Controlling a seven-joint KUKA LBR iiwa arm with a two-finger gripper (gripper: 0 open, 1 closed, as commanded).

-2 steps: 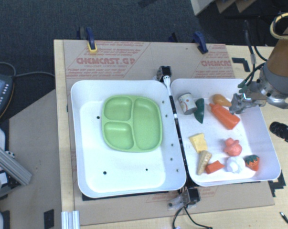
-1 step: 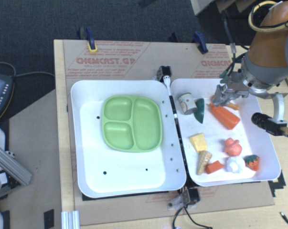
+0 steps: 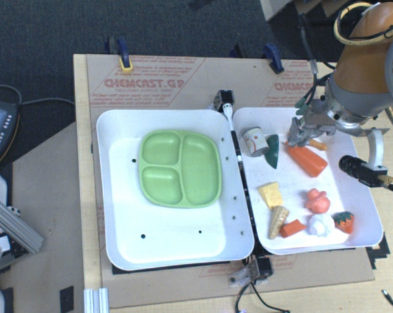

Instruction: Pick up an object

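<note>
An orange toy carrot (image 3: 307,160) is lying in the right bin (image 3: 372,222), near its upper middle, slanting from upper left down to lower right. It is smooth, bright orange and stubby. The end effector (image 3: 301,133) is hanging directly over the carrot's upper left end, and whether it is touching the carrot cannot be told; how far it is open cannot be told either, and nothing can be seen held in it.

Sharing the right bin, a dark green leaf-shaped piece (image 3: 272,150) is lying just left of the carrot, with a small grey and white can (image 3: 253,140) beside it. Lower down, a yellow cheese wedge (image 3: 270,194) is sitting above a tan cone (image 3: 277,221). A small orange-red piece (image 3: 292,227) is touching the cone's lower end. To the right, a pink rounded toy (image 3: 318,201) is resting above a white ball-like piece (image 3: 320,225), and a strawberry (image 3: 343,222) is sitting near the bin's lower right corner.

The left bin (image 3: 118,194) is holding a pale green plate (image 3: 181,168) divided into three sections. Both bins are sitting side by side on a table (image 3: 85,90) covered with brown board.
</note>
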